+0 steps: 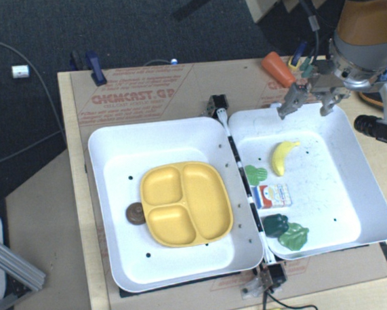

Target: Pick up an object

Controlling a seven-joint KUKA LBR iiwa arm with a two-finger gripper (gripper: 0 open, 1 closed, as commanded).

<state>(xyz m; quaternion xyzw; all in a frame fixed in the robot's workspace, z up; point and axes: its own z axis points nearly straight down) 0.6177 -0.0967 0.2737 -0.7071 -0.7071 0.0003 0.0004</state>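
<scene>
The right bin (350, 190) holds a yellow banana (283, 156), a small green piece (255, 175), a white card with red and blue print (272, 195), a dark green object (275, 225) and a light green one (294, 236). My gripper (308, 107) hangs over the far rim of that bin, above and to the right of the banana. Its two fingers stand spread apart, open, with nothing between them.
In the left bin (113, 165) lies a yellow divided plate (184, 203) with a brown disc (135, 213) at its left edge. An orange tool (278, 70) lies on the cardboard behind the right bin. A black clamp (217, 105) sits at the bins' far joint.
</scene>
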